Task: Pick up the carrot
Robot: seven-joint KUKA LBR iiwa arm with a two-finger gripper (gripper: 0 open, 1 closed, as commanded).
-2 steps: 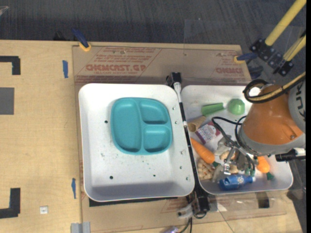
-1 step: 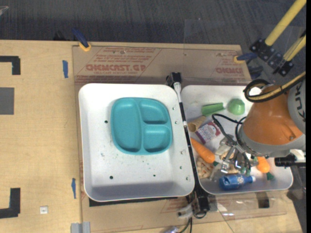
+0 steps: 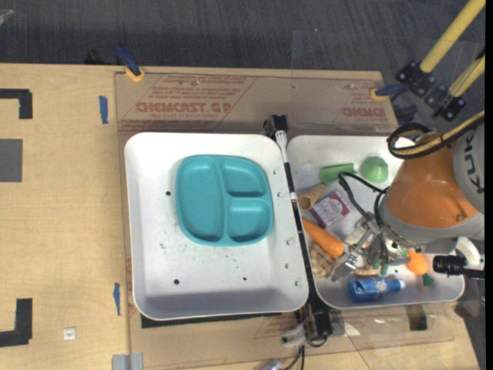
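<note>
Right bin (image 3: 454, 295) crowded. Carrot (image 3: 323, 238) lies slantwise near its left wall, just beside the divider, little room around it. Left bin (image 3: 146, 230) bears a teal plate (image 3: 225, 199), wide bare margins. Arm reaches in from the right, wrist low over the clutter; gripper (image 3: 356, 254) just right of the carrot's lower end. Cannot tell its state. Blue bottle (image 3: 375, 287) near the front wall.

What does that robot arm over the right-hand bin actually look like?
The arm is grey, with a wide, rounded orange band above the wrist. Black cables loop around it. At its end sits a gripper of small silvery metal parts with thin dark wires.
</note>
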